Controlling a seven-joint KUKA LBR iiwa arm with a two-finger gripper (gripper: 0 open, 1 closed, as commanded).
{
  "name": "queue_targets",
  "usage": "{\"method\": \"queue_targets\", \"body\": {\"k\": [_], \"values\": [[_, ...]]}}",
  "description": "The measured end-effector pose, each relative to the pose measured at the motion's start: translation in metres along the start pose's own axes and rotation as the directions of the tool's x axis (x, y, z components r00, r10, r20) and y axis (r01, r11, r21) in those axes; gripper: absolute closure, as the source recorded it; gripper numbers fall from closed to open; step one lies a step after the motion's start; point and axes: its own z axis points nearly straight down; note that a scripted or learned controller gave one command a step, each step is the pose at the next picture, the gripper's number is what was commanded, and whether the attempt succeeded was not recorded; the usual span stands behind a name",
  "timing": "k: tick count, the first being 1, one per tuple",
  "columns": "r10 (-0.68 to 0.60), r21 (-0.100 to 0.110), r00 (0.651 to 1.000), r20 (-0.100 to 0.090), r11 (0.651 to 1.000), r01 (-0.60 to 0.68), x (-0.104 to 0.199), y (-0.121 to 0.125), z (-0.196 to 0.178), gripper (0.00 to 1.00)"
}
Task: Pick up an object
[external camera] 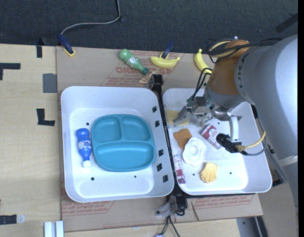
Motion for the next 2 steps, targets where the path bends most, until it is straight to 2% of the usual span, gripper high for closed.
{"method": "queue_targets", "body": {"k": [1,2], "values": [[-0.002,-0.001,1.000,-0.001,1.000,0.002,-0.013,0.048,-0.012,0.00],[-0.001,-0.002,1.000,-0.001,1.000,0.001,-0.012,0.017,0.010,0.00]]}}
